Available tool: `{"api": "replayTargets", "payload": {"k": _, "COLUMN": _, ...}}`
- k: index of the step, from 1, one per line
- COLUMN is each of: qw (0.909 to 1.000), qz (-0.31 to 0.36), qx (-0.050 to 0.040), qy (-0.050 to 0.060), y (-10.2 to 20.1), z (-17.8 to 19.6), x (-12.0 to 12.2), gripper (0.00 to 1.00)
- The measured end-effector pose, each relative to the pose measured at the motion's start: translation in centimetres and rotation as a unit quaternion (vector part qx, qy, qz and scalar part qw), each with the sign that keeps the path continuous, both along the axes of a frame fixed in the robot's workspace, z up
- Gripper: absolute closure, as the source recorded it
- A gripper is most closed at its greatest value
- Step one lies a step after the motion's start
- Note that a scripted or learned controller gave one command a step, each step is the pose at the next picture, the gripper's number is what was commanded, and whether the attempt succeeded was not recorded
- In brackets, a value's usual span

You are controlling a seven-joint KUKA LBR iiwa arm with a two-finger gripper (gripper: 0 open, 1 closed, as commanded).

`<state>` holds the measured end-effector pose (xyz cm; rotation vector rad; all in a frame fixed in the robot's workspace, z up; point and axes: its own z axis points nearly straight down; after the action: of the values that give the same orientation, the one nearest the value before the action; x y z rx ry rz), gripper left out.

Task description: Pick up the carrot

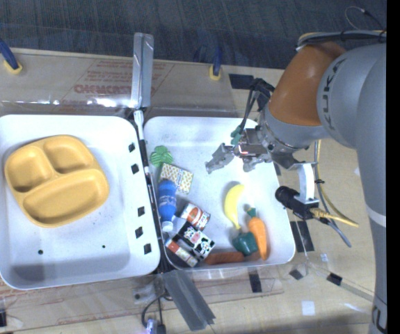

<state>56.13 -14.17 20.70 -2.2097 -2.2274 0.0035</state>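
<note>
Small orange carrot with a green leafy top (257, 233) lying in the right shallow white bin (186, 127), near its front right corner. Points roughly toward the front wall, leaves toward the bin's middle. Just beside it: yellow plastic banana (232, 204) on the left, dark green pepper-shaped toy (243, 243) touching or nearly touching its lower flank, reddish-brown sausage-shaped piece (222, 258) along the front wall.

Grey two-finger gripper (220, 158) poised over the bin's bare middle, well apart from the carrot, up and left of it. Fingers (217, 161) spread slightly, nothing between them.

Further left in same bin: blue bottle (166, 197), checkered yellow packet (177, 177), small cans (193, 232). Left white bin (60, 273) carrying a yellow divided plastic plate (55, 179).

Judged risks from here:
- Crowding. Descent likely to land one finger on banana or green toy, closing on the wrong item or on two at once.
- Wall close on the right and front; finger could strike the rim or pin the carrot against it.
- Tapered, smooth body; grip near the tip apt to squeeze it out sideways.
- Slanted view hides true height; misjudged depth meaning a close above the carrot.
</note>
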Motion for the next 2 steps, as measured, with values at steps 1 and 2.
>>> {"api": "replayTargets", "payload": {"k": 1, "qw": 1.0, "qz": 0.0, "qx": 0.0, "qy": 0.0, "y": 0.0, "z": 0.0, "x": 0.0, "gripper": 0.0}}
{"api": "replayTargets", "payload": {"k": 2, "qw": 0.9998, "qz": 0.019, "qx": -0.0005, "qy": 0.0, "y": -6.9, "z": -4.5, "x": -2.5, "gripper": 0.0}}
